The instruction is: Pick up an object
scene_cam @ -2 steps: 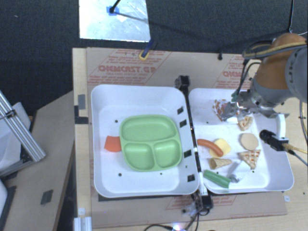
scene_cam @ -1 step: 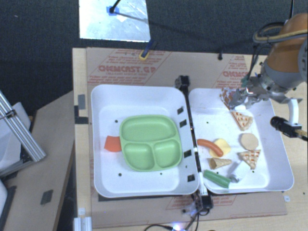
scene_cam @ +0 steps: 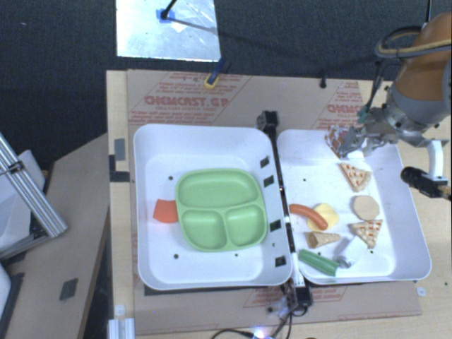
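Looking down: my desk (scene_cam: 176, 97) carries two shallow white bins side by side, and I reach in from the right
Left bin (scene_cam: 152, 147): holds a green divided plate (scene_cam: 219, 209) near its middle, with one long compartment at the back and two smaller ones in front
Orange piece (scene_cam: 165, 211): a small flat block lying just beside the plate's left edge, on the bin floor
Right bin (scene_cam: 402, 224): holds a scatter of toy food, mostly toward its middle and front
Sausage (scene_cam: 308, 215): an orange-red link lying at a slant, its right end touching a yellow cheese chunk (scene_cam: 327, 214)
Small wedge (scene_cam: 323, 239): a brownish slice just in front of the sausage
Green stick (scene_cam: 317, 262): lies near the bin's front left corner, beside a small grey piece (scene_cam: 344, 251)
Pizza slices: one (scene_cam: 354, 176) toward the back of the bin, another (scene_cam: 367, 231) toward the front
Round cookie (scene_cam: 366, 206): tan disc between the two pizza slices
My gripper (scene_cam: 344, 141): low over the back of the right bin, just behind the rear pizza slice, something reddish showing at its tip; I cannot tell whether it is spread or closed, or whether it holds anything
My arm (scene_cam: 424, 76): grey with an orange band, coming in over the bin's back right corner
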You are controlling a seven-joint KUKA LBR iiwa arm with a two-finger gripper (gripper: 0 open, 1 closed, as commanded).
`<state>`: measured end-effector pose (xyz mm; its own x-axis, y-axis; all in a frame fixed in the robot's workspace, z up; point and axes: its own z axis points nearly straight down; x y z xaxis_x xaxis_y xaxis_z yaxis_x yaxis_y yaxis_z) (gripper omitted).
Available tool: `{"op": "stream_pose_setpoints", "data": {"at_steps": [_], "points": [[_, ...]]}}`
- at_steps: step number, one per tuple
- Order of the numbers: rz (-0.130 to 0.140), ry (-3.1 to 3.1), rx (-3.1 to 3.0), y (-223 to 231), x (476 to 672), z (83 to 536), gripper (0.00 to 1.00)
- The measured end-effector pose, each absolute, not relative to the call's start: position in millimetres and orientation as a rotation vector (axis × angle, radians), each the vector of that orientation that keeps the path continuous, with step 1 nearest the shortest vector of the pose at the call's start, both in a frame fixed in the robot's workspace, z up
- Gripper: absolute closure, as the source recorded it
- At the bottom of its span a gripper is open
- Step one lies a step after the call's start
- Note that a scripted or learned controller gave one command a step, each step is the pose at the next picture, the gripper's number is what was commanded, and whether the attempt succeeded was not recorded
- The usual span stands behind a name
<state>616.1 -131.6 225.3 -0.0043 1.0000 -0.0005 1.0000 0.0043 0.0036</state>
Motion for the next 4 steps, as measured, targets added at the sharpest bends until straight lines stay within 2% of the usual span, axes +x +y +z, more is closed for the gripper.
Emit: {"op": "stream_pose_setpoints", "data": {"at_steps": [1, 3, 4], "points": [[0.001, 2.229, 2.213, -87.6, 597.8, 232.3, 1.0], [0.002, 2.222, 2.218, -83.7, 600.0, 214.7, 1.0], [0.003, 2.223, 2.217, -88.7, 603.7, 232.4, 1.0]]}}
